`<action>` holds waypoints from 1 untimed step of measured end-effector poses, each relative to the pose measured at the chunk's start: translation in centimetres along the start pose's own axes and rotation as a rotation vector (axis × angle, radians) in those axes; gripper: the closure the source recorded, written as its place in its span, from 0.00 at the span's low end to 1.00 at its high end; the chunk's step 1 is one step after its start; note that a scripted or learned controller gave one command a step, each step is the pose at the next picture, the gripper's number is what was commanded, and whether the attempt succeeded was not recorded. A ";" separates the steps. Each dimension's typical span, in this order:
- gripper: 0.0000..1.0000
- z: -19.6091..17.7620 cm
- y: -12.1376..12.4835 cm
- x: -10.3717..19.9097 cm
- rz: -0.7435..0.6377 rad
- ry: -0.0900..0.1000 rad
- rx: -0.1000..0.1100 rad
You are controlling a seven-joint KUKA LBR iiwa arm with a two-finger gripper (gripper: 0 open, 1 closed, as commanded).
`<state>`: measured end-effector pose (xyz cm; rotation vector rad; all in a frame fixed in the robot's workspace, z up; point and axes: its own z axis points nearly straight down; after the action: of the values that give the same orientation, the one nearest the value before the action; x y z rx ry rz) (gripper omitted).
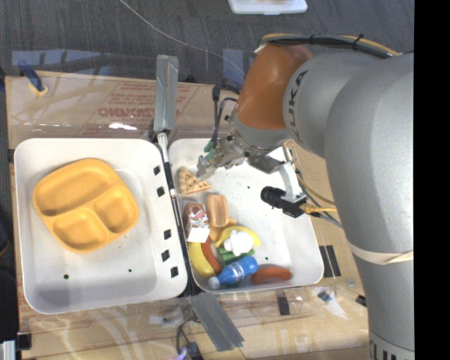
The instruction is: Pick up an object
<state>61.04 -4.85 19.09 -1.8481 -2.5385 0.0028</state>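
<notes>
Legible writing: red print on the cardboard sheet behind the bins, under clear film; it appears to begin "CHEVR", the remainder too blurred to confirm; a small packet in the right bin carries a red-and-white label, text unreadable.

Surface: two shallow white bins side by side on a bench covered with cardboard and clear film, grey tape strips at the seam between them; dark ribbed flooring shows beyond the bench at the top; a white flat object lies at the top edge.

Left bin: holds a yellow divided tray, three compartments, set toward the bin's upper left.

Right bin: toy food gathered along its left and lower part; a waffle wedge near the upper left; a tan hot-dog bun beside the packet; a banana, a white piece on a yellow item, a blue bottle-like piece and a red sausage along the lower wall.

Gripper: low over the right bin's upper left corner, just above and right of the waffle wedge; whether its tips touch the wedge cannot be told; finger opening cannot be told, and nothing is seen held.
</notes>
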 end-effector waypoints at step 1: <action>0.00 0.0 0.0 0.0 0.000 0.000 0.000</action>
<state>61.04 -4.87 19.11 -1.8484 -2.5383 0.0030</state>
